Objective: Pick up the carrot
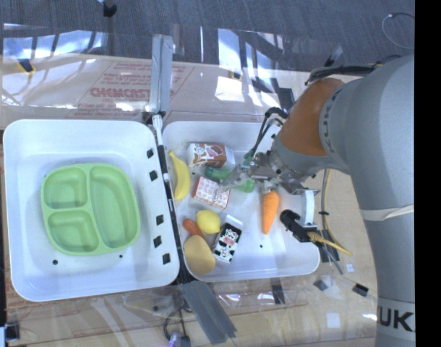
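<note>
The carrot (270,211) lies in the right bin (307,266), near the right side of it, with its thick end up and its thin tip pointing down toward the front wall. The gripper (258,170) is directly above the carrot's top end, at the end of the grey arm (365,143) with the orange band (307,125). I cannot tell from this view if the gripper is open or closed, and the carrot is not seen between any fingers; it rests on the floor of the bin.

To the left of the carrot there are other things in the same bin: a banana (180,176) along the left wall, a brown box (207,154) near the back, a small red and white carton (211,192), a lemon (208,221), a black and white carton (228,240), and a yellow potato-like piece (199,255) in the front left corner. A green thing (219,173) lies just beside the gripper.

The left bin (25,266) holds 1 green tray (90,208) with 3 compartments.
</note>
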Robot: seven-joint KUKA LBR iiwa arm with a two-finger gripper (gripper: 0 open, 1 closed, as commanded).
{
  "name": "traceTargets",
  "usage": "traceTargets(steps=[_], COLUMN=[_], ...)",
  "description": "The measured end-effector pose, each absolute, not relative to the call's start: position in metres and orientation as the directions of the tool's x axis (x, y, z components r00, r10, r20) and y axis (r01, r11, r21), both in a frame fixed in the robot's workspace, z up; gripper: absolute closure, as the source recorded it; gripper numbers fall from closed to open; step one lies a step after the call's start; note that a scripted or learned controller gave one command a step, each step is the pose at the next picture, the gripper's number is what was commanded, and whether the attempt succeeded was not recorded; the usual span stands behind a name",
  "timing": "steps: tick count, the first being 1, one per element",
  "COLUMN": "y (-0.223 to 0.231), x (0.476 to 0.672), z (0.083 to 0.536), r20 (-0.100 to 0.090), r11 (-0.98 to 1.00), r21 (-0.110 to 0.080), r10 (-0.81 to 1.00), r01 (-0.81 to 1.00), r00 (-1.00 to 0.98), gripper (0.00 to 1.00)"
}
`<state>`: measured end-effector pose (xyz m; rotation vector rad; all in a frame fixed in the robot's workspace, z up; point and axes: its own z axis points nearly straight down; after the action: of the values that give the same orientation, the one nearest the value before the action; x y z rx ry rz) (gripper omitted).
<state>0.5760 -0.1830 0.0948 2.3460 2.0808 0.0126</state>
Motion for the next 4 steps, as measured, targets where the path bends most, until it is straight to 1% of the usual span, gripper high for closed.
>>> traceTargets(steps=[1, 2, 3, 4], y=[-0.202, -0.199, -0.200, -0.159], x=[0.528, 0.520, 0.518, 0.533], z=[0.129, 0.100, 0.103, 0.217], r20=[0.001, 0.004, 0.002, 0.000], r11=[-0.143, -0.046, -0.041, 0.091], r21=[-0.007, 0.024, 0.015, -0.001], r10=[0.990, 0.999, 0.999, 0.996], r01=[0.990, 0.999, 0.999, 0.996], r00=[0.143, 0.046, 0.041, -0.091], gripper=[0.00, 0.00, 1.00, 1.00])
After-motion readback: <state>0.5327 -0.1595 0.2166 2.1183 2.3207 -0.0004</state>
